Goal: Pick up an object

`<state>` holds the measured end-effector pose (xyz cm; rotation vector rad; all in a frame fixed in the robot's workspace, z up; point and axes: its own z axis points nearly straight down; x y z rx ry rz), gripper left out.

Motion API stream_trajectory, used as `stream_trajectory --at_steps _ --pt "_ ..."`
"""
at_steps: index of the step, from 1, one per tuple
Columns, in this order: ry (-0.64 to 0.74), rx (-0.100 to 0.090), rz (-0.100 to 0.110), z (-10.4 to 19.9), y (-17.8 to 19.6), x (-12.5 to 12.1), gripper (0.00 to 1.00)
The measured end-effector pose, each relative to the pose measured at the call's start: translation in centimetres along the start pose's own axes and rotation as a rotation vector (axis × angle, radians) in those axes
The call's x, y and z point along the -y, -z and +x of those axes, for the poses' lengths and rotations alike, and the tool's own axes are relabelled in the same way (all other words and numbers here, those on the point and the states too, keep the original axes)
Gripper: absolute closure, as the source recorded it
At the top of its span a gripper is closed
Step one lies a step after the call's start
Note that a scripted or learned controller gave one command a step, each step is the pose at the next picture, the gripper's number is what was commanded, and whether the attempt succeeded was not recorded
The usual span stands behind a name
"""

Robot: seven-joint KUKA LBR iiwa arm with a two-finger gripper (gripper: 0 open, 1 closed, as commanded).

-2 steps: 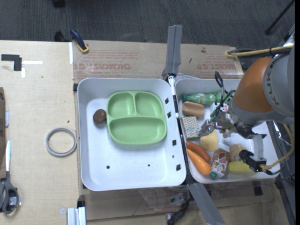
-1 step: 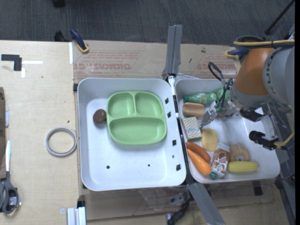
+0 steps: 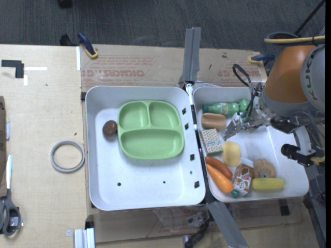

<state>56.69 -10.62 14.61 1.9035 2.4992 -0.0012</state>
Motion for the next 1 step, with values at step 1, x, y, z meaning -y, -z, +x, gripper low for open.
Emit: stream_trajectory --at_steps 1 --pt "-0.156 -0.001 0.002 -2.07 -2.63 1.13 0.00"
